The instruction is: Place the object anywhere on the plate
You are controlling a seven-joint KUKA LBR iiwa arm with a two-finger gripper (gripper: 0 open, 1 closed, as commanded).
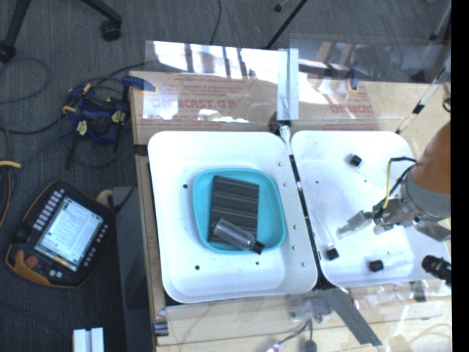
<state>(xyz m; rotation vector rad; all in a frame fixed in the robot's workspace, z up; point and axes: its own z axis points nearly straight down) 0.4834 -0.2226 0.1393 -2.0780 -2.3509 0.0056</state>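
Hand point(344, 230): over right bin point(333, 169), finger state unclear.
Plate point(202, 196): teal, in left bin point(168, 196).
On plate: dark block point(236, 200), clear tube point(234, 235).

Glossy turquoise plastic plate point(272, 210), ribbed dark grey block point(236, 200), smooth white bins point(172, 196)

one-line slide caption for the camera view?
Clear tube and dark ridged block rest on the teal plate in the left bin; end effector sits over the right bin.
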